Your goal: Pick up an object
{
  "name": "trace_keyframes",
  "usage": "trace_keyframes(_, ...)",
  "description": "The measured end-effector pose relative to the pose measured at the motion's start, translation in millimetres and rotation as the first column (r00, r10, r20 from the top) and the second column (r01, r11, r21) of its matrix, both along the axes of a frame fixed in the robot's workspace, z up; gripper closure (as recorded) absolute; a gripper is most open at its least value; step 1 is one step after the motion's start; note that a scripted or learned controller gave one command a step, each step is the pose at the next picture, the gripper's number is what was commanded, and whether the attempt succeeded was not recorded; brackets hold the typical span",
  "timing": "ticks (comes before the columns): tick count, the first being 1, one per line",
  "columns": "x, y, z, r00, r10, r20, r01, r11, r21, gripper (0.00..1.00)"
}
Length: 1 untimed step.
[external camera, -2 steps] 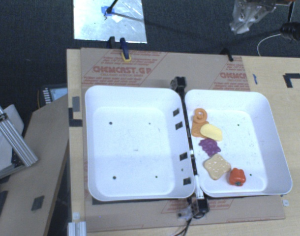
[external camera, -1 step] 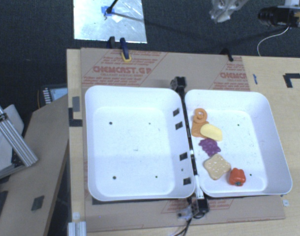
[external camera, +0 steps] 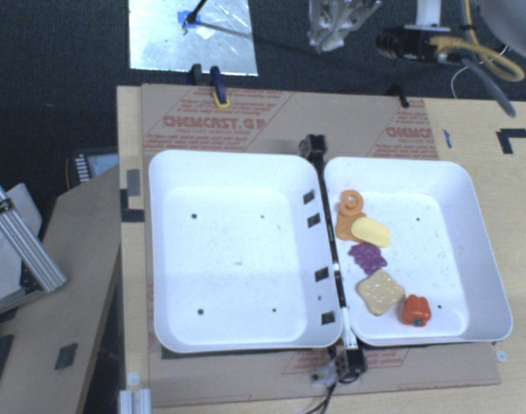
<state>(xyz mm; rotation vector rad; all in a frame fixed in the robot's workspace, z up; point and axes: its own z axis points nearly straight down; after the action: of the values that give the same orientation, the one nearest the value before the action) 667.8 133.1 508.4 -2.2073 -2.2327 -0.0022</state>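
The right bin (external camera: 457, 231) holds several toy foods along its left side: an orange ring-shaped piece (external camera: 351, 203), a yellow lemon-like piece (external camera: 371, 231), a purple bunch (external camera: 367, 255), a tan slice of bread (external camera: 381, 292) and a red pepper (external camera: 416, 310). My gripper (external camera: 334, 29) hangs high at the top of the view, well behind the bins and far from all of the toys. Nothing shows between its fingers, which point down over the dark floor.
The left bin (external camera: 233, 248) sits beside the right one, joined by a black hinge strip (external camera: 325, 240). A shiny metal sheet (external camera: 192, 22) lies on the floor at the top left. Yellow cables (external camera: 483, 52) trail from the arm at the top right.
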Motion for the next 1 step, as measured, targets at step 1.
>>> trace_keyframes(1, -0.2, 79.3, 9.2, 1.0, -0.001, 0.004, 0.001, 1.0, 0.001, 1.0)
